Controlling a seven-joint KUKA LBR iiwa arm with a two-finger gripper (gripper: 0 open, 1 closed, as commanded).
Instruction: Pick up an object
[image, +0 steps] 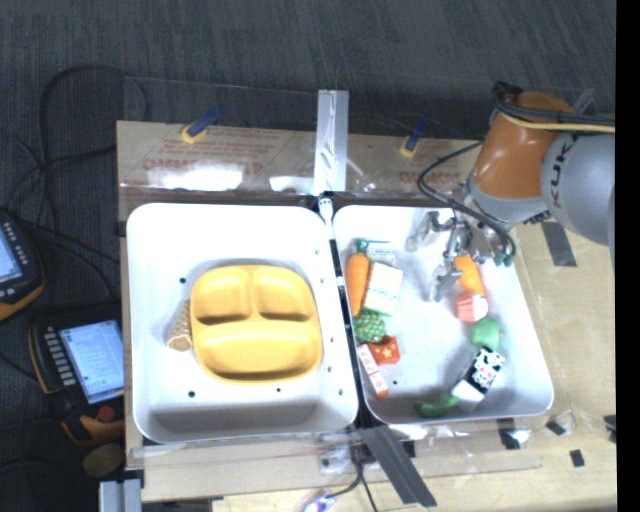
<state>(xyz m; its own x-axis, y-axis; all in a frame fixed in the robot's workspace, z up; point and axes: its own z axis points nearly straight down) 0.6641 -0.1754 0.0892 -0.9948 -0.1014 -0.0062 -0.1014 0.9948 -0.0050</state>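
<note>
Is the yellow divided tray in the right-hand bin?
No, the yellow tray lies in the left bin.

You have a yellow divided tray (256, 322) lying in the left bin (150, 240), with a tan cone-shaped piece (180, 328) touching the tray's left edge. Beyond the tray, two blue-and-yellow clips (203, 123) sit on the cardboard sheet (240, 155).
</note>
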